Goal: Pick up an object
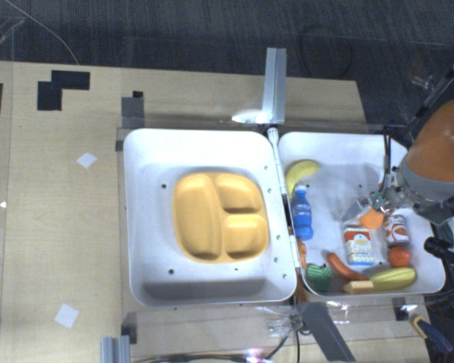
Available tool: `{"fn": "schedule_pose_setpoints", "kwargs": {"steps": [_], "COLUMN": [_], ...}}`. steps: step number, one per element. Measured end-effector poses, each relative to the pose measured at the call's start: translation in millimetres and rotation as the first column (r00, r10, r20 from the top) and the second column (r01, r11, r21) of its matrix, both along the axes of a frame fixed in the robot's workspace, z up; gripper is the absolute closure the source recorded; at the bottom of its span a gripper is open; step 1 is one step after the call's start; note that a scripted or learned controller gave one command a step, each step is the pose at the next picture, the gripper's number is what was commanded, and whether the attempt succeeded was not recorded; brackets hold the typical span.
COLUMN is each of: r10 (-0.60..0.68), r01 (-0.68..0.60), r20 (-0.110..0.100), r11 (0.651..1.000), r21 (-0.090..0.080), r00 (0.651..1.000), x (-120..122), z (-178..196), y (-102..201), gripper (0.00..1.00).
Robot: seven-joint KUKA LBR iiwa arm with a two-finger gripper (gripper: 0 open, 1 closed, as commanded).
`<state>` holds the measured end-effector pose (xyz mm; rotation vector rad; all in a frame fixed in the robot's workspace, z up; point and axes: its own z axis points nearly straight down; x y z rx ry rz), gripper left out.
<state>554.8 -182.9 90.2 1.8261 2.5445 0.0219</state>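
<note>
A pale wooden bench (53, 203) with black patches stands on dark grey carpet (212, 13).

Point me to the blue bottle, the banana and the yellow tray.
blue bottle (301, 215), camera view, middle of its body.
banana (301, 172), camera view, middle of its curve.
yellow tray (200, 216), camera view, large left compartment.

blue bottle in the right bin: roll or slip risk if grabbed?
The blue bottle lies on its side against the bin wall, so its round body would probably roll if nudged. It looks like smooth plastic, possibly slippery. Small, likely light.
</note>
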Motion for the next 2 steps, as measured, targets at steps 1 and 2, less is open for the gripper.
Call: {"fn": "schedule_pose_setpoints", "kwargs": {"steps": [1, 2], "r10": [0.001, -0.196], "r01": [-0.001, 0.196], "r20": [0.01, -0.003], "r11": [1.0, 0.981], "r21": [-0.009, -0.004], "r00": [1.0, 0.981], "x": [2, 22], "z": [13, 131], "y": [-4, 56], "gripper": [1.0, 1.0]}}
